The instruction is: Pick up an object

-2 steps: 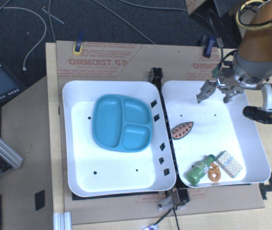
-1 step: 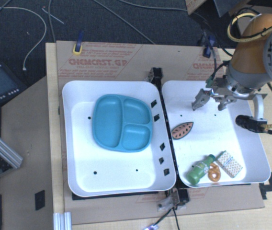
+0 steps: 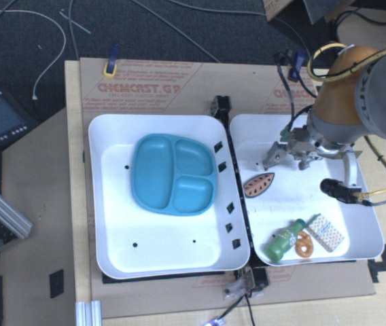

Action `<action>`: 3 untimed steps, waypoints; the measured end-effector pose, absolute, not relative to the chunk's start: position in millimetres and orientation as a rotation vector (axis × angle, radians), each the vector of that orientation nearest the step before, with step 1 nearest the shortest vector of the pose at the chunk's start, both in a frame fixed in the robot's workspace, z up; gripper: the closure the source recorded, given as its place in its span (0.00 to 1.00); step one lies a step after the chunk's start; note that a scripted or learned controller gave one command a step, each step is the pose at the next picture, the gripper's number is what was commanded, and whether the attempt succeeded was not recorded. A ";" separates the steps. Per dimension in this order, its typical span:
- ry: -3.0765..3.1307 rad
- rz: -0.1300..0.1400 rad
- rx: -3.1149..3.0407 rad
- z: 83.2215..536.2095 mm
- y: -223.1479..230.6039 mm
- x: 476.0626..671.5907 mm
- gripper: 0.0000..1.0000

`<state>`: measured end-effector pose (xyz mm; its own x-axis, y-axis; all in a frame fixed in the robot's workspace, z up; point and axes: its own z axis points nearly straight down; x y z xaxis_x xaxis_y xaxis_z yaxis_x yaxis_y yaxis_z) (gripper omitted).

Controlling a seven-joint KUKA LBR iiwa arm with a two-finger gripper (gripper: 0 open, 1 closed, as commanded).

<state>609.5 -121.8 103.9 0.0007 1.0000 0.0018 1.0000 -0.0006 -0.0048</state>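
You've got the claw (image 3: pixel 275 157) spread wide at 1 o'clock of the leaf (image 3: pixel 258 183), holding nothing; probably lining up that grab

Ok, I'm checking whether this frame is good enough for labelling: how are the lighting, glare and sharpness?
In the camera view, lighting is even and soft; the white right bin is bright, close to washed out, with only faint shadows. The blue plate reads clearly. Small items such as the green bottle are slightly soft, and the gripper is blurry in detail.
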 end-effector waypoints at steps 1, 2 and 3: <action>-2.220 -0.002 -2.222 118.2 -121.9 610.9 1.00; -2.225 -0.005 -2.225 163.1 -125.9 615.0 1.00; -2.227 -0.007 -2.225 218.0 -126.0 616.7 1.00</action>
